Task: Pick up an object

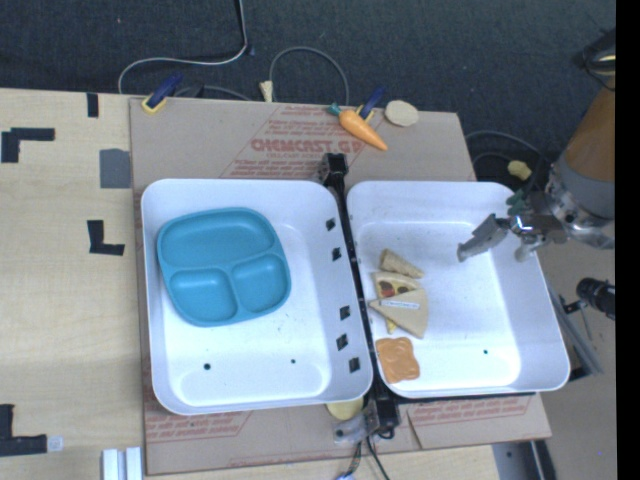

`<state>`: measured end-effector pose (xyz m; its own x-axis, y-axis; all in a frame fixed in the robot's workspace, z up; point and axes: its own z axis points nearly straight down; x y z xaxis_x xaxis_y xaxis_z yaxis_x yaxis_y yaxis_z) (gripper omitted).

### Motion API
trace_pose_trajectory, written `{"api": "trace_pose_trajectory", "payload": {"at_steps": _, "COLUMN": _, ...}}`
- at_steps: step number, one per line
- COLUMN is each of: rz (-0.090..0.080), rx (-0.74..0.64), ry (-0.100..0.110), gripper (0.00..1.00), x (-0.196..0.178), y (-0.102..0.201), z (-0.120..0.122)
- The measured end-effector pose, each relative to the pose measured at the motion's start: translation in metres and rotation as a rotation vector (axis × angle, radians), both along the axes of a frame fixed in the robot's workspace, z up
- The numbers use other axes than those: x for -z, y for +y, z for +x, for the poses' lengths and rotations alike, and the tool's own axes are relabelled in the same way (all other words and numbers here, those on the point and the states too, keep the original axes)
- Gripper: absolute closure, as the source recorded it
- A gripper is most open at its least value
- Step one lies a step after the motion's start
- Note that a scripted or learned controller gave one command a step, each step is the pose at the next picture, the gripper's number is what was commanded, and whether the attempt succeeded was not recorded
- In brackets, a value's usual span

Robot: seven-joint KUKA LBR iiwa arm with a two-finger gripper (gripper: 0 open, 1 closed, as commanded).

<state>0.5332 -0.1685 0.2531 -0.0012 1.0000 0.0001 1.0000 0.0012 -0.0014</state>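
White plastic all round: two shallow bins side by side on the bench [60,268], and I'm working the right bin [500,368]; the left bin [250,368] carries a blue divided plate [222,265]. My arm [595,158] comes in from the right, w/ the gripper [500,236] hanging over the right bin's upper right part. One finger [478,240] sticks out toward the left, the other is hard to separate from the wrist hardware, so whether the jaws are apart or closed I cannot tell. Nothing sits between them that I can see.

The things to pick lie near the bin's left wall, well apart from the gripper: tan wedge-shaped food pieces [400,293] stacked in a loose cluster, plus an orange flat piece [398,358] just below them, close to the front edge. I'd go for the orange piece, since it lies alone.

Approach, imo: travel left and toward the front, stay high till directly above, then come straight down, keeping off the wall and divider.

The orange piece is roughly squarish, long axis only slightly front-to-back, so jaw angle matters little. The wedge cluster runs front-to-back too; the largest wedge points left, approx.

Outside the bins, a toy carrot [362,130] lies on the cardboard behind.
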Motion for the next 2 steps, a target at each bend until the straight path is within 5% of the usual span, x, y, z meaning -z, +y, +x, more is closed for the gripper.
{"api": "trace_pose_trajectory", "payload": {"at_steps": 1, "rz": 0.003, "rx": -0.004, "ry": 0.007, "gripper": 0.00, "x": 0.109, "y": 0.040, "z": 0.032}}
{"api": "trace_pose_trajectory", "payload": {"at_steps": 2, "rz": -0.004, "rx": -0.001, "ry": -0.002, "gripper": 0.00, "x": 0.171, "y": 0.066, "z": 0.038}}
